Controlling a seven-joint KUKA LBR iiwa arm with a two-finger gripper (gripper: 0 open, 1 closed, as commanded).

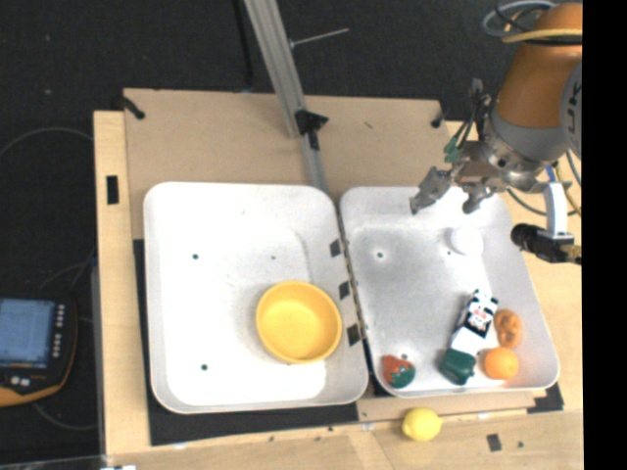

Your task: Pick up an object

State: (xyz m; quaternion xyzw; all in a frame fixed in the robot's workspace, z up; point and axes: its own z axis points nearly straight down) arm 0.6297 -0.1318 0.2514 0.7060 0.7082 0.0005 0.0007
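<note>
A cluster of small objects — an orange ball (501, 363), a brown lump (508, 326), a black-and-white carton (475, 322), a green block (457, 366) and a red-and-green toy (397, 369) — lies in the near corner of the right bin (392, 233), none yet picked. The gripper (450, 192) hangs at that bin's far edge, fingers spread and holding nothing, well apart from the cluster. This looks like the approach stage; the next move calls for travel toward the bin's near corner, then a descent over one item.
</note>
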